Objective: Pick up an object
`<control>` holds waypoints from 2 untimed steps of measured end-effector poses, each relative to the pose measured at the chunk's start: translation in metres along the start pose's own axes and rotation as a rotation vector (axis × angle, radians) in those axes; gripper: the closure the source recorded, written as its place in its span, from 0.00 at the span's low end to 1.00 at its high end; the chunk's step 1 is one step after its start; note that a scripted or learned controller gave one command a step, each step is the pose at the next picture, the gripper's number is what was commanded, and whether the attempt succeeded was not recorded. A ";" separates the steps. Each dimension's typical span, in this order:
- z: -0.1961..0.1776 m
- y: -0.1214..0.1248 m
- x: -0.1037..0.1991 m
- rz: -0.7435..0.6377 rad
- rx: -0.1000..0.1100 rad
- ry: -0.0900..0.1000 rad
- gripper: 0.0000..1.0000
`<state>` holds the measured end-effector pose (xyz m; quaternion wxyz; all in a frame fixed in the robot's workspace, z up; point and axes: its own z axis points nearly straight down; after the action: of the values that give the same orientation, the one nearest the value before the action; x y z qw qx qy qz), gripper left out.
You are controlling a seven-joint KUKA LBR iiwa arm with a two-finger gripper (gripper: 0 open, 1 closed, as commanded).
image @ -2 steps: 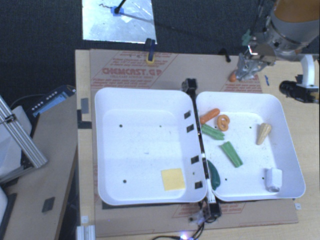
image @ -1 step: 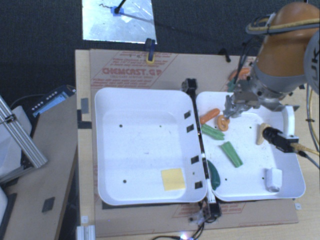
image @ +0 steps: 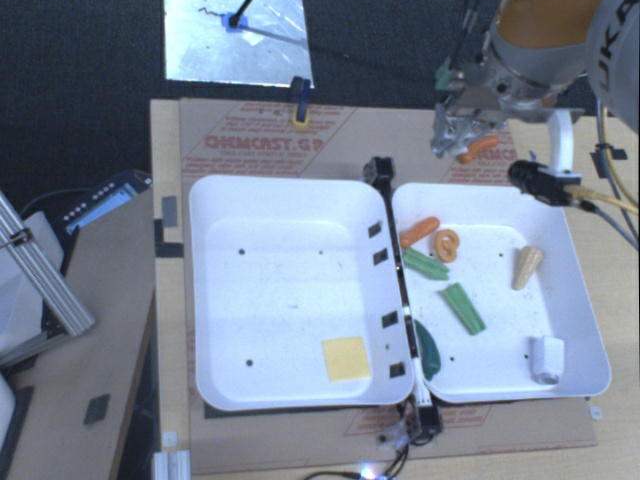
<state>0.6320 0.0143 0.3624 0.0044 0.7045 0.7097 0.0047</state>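
Observation:
My gripper [image: 462,146] hangs raised over the far edge of the right bin [image: 585,308], shut on a small orange stick [image: 482,147] that pokes out to the right between its fingers. Below it in the right bin lie an orange carrot piece [image: 420,232], an orange ring [image: 446,245], a green pod [image: 425,264], a green block [image: 463,307], a dark green piece [image: 427,350] by the divider, a cream cone [image: 527,265] and a pale cylinder [image: 546,358]. A yellow square [image: 346,358] lies in the left bin [image: 215,268].
Black clips [image: 380,171] run along the seam between the two bins. A blue and yellow clamp [image: 299,103] sits at the back of the cardboard base, behind it a shiny sheet [image: 235,28]. A metal frame [image: 40,278] stands off the bench at the left.

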 end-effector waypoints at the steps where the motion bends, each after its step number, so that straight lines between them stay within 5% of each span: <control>1: 0.067 -0.033 0.008 0.006 0.019 0.000 1.00; 2: -0.056 -0.006 0.026 0.000 -0.005 0.001 1.00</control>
<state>0.6246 0.0398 0.4185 0.0058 0.7047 0.7095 0.0067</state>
